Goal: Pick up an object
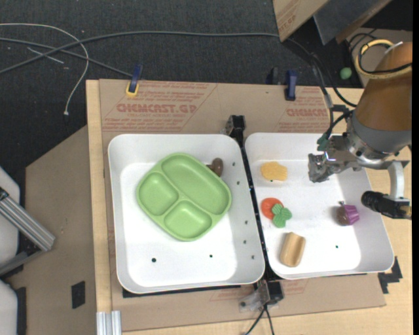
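Yellow piece (274,172), red-green strawberry (275,211), tan cylinder (292,249), purple item (347,214), apart in right bin (373,258).

We see a dark carpeted floor (196,39) with thin white cables (59,49) trailing across it. A cardboard sheet (170,105) covers the table, pinned by two blue clamps (135,78). A cardboard box (298,16) sits at the far edge.

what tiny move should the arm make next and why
Probably ease the gripper toward the yellow item and descend. It hovers over the right bin gripping nothing visible, and that piece lies nearest, well apart from the tomato-like toy and tan cylinder.
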`<state>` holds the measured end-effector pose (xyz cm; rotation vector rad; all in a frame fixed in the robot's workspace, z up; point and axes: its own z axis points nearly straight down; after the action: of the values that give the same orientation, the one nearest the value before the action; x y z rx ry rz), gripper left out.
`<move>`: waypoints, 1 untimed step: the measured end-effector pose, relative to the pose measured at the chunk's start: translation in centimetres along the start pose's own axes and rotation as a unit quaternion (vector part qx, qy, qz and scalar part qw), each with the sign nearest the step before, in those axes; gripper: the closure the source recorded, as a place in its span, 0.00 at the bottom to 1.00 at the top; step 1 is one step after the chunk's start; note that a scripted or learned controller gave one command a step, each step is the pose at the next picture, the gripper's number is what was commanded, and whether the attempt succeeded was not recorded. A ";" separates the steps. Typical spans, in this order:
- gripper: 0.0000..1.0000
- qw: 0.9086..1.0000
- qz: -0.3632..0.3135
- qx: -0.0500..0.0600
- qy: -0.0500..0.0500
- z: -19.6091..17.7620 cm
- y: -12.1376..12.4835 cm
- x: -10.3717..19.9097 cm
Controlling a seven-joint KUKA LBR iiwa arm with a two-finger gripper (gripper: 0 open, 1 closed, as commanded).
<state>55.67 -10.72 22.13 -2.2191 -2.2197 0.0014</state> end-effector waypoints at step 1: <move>0.00 1.000 0.000 -0.001 0.000 0.0 0.0 0.0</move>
<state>55.70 -10.72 22.17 -2.2195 -2.2204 0.0003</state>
